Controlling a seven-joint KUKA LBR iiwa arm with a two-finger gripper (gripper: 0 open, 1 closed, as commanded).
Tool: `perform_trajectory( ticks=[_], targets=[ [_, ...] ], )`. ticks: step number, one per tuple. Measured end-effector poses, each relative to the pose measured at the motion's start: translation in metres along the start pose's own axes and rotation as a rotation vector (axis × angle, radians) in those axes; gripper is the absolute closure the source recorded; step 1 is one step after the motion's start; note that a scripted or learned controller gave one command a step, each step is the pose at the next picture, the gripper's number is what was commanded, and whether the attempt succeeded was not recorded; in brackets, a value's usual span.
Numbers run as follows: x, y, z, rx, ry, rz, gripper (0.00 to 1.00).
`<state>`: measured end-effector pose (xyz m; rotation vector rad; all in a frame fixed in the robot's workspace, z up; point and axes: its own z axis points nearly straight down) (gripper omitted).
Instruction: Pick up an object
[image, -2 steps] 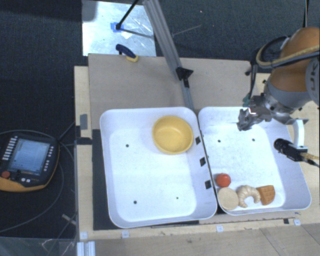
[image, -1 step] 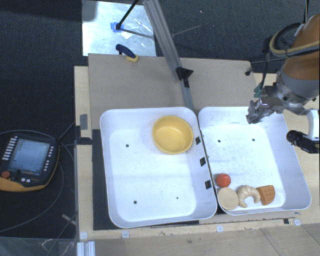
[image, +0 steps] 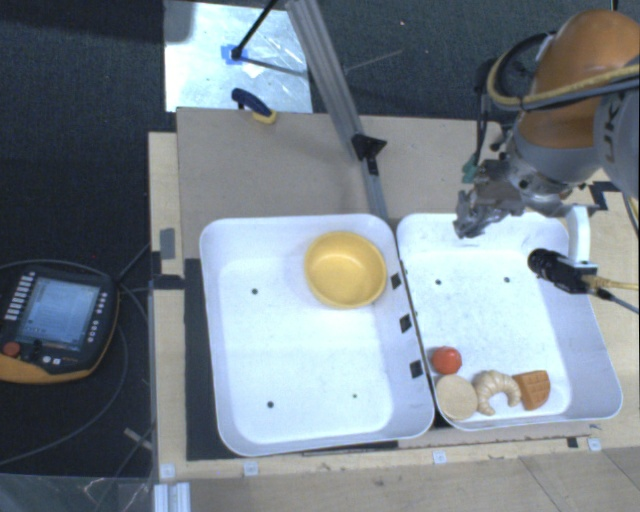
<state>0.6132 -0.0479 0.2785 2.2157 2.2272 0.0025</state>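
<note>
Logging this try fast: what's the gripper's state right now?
Gripper: cannot be told from this view; it hangs over the far end of the right bin, with nothing seen in its grasp.

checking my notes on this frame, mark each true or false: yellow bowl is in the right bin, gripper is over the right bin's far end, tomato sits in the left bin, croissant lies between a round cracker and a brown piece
1. The yellow bowl is in the right bin: false, it is in the left bin.
2. The gripper is over the right bin's far end: true.
3. The red tomato sits in the left bin: false, right bin.
4. The croissant lies between the round cracker and the brown piece: true.
</note>
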Motion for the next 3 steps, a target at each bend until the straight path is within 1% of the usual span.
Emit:
perform_trajectory(
  ticks=[2, 3],
  targets=[
    [0.089, 0.029, 0.043, 0.002, 0.0, 0.002, 1.0],
    [0.138, 0.049, 0.037, 0.0, 0.0, 0.001, 1.0]
  ],
)
